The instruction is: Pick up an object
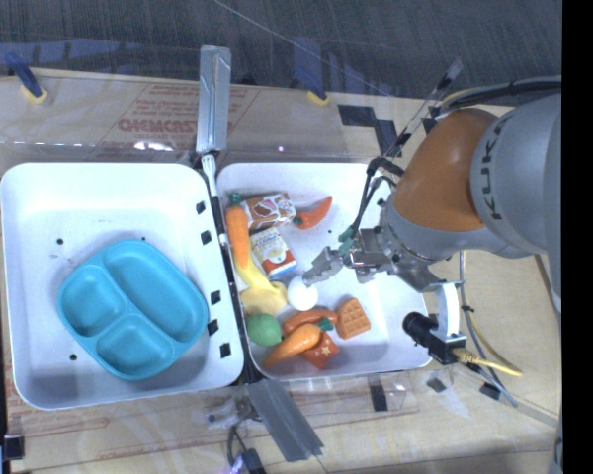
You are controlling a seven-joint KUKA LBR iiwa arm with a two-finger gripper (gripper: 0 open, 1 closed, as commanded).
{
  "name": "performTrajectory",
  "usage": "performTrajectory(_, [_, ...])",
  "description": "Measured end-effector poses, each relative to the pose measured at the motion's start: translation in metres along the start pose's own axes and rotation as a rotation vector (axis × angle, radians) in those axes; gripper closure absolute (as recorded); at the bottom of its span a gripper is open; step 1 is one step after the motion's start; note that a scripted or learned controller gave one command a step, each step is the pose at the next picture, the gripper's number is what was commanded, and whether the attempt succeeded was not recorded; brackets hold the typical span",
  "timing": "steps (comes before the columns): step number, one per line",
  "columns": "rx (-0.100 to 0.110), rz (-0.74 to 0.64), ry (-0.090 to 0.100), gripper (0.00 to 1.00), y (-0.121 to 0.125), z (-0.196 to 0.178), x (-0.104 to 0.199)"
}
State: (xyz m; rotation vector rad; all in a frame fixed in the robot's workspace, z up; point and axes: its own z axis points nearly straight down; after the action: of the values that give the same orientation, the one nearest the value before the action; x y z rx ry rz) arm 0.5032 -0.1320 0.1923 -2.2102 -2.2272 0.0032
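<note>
The right bin (400, 349) holds a heap of toy food. Among it are a long carrot (237, 235), a brown snack packet (269, 208), a red chili (316, 212), a small orange carton (274, 250), a banana (260, 284), a white egg (301, 294), a green lime (264, 329), a second carrot (295, 342) and a waffle piece (353, 318). My gripper (321, 265) reaches in from the right and hangs low over the bin's middle. Its tip is just above and to the right of the egg, beside the carton. I see nothing held in it.
The left bin (40, 196) holds a blue divided plate (130, 307). A metal divider post (212, 107) stands between the bins at the back. The arm's orange band (440, 181) and grey body overhang the right bin's right side, with cables (484, 358) trailing at its lower right.
</note>
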Motion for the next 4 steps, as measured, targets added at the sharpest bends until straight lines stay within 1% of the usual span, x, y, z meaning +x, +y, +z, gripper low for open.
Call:
performTrajectory(1, [0.005,-0.034,0.000,0.00,0.078,0.068,0.021])
performTrajectory(2, [0.002,-0.027,-0.001,0.00,0.075,0.102,0.022])
performTrajectory(3, [0.003,-0.030,0.000,1.00,0.075,0.091,0.023])
performTrajectory(4, [-0.012,-0.013,0.001,1.00,0.090,-0.005,0.104])
